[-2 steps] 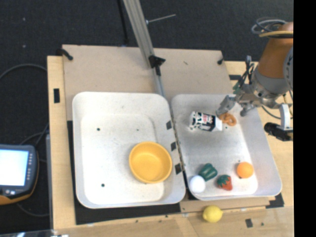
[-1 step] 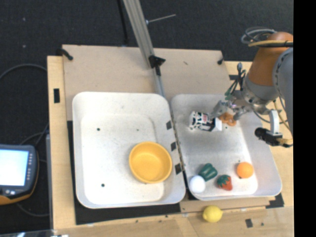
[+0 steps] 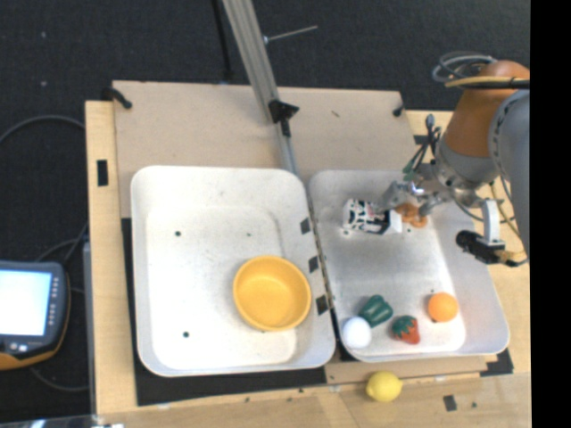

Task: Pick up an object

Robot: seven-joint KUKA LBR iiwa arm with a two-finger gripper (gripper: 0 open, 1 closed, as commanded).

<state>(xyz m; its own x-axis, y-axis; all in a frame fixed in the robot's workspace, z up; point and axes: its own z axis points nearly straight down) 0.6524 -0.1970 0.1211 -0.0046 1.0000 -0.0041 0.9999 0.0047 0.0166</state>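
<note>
- A handheld screen (image 3: 27,308) with an orange case sits at the far left edge, well apart from the yellow bowl, on the dark floor beside the wooden bench (image 3: 205,127).
- The left white bin (image 3: 178,212) holds the yellow bowl (image 3: 272,292) — the landmark for everything below. The bowl sits upright near the bin's lower right corner.
- A slanted metal pole (image 3: 254,56) rises from behind the bins, above the bowl and slightly to its right, toward the top of the view.
- The right white bin (image 3: 401,266) lies just right of the bowl, its wall touching the left bin's wall.
- A white ball (image 3: 357,333) lies in the right bin, just right of the bowl and a little lower.
- A green pepper-like toy (image 3: 376,309) sits beside the ball, further right of the bowl.
- A small black-and-white object (image 3: 366,218) lies up and to the right of the bowl, near the right bin's far end.
- A yellow lemon (image 3: 384,386) rests on the bench outside the bins, below and right of the bowl.
- A red strawberry-like toy (image 3: 407,329) and an orange fruit (image 3: 442,307) lie further right in the same bin.
- The gripper (image 3: 409,210) — on the grey and orange arm — hangs just right of the black-and-white object; whether its fingers are apart or together cannot be told.
</note>
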